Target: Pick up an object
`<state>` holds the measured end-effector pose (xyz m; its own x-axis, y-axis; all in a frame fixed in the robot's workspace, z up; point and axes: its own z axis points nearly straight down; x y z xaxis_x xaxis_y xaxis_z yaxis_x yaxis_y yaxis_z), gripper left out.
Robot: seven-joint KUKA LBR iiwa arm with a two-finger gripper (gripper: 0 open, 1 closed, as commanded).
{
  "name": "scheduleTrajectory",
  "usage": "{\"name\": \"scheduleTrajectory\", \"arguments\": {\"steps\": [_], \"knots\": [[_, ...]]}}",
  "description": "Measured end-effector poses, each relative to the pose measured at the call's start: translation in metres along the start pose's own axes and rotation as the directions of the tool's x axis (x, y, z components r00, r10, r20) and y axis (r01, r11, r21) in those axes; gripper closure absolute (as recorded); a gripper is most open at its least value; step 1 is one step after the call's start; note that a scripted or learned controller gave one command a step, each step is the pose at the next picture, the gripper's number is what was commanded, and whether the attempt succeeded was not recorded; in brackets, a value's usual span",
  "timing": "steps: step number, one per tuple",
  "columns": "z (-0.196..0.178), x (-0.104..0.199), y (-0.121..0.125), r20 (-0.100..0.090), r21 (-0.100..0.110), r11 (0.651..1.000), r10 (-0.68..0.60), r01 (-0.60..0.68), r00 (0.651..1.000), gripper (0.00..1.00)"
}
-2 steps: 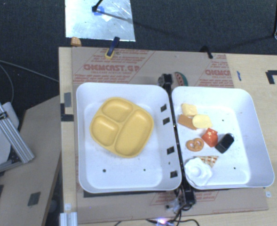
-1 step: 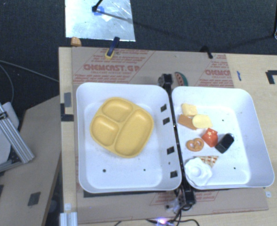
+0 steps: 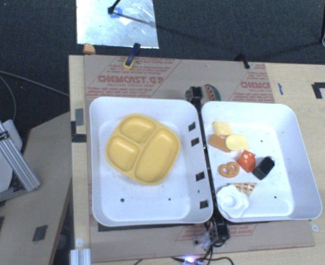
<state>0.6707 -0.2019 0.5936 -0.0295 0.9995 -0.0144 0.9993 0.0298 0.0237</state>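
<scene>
the left white shallow plastic bin (image 3: 99, 203) holds a yellow plastic plate with three compartments (image 3: 143, 149), lying flat near its middle. the right white shallow plastic bin (image 3: 303, 175) holds the small things, all close to its left wall: a pale yellow block (image 3: 222, 128), a sausage-like brown piece (image 3: 218, 143) touching a pale yellow oval (image 3: 237, 142), a brown pretzel (image 3: 228, 170), a red block (image 3: 246, 160), a black block (image 3: 264, 167) and a white egg-like piece (image 3: 232, 201).

about the gripper i cannot tell if it is apart or together. i think the black block is the best choice: it has free space on its right side. descend straight and avoid the red block just beside it.
</scene>
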Motion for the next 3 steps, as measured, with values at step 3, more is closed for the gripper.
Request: {"name": "scheduleTrajectory", "arguments": {"steps": [3], "knots": [[0.157, 0.019, -0.134, -0.013, 0.031, 0.999, 0.038, -0.037, 0.999, 1.00]]}}
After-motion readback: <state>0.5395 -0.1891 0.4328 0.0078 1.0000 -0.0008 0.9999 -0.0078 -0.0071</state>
